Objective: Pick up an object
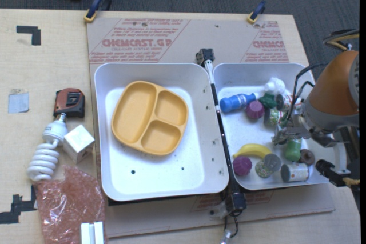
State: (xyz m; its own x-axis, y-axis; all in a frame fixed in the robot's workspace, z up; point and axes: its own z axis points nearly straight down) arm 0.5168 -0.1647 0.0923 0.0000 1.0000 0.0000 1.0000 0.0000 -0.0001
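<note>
The right bin [229, 123] holds several small objects: a blue bottle [235, 102], a magenta ball [255, 111], a dark green piece [269, 103], a white crumpled item [275, 86], a yellow banana [253, 150], a second magenta ball [242, 166], a grey-green round lid [267, 166], a small white can [295, 172], a green item [293, 150] and a brown ring [307, 156]. My gripper [284, 133] is low over the bin's right side, just above the green item and right of the banana. The arm's orange band [337, 86] hides the bin's right wall.
The left bin [114, 174] holds a yellow divided plate [150, 117]. Left of the bins on the bench lie a tape measure [70, 103], a spiral light bulb [48, 148], a white cube [79, 141] and pink wrap [68, 197].
</note>
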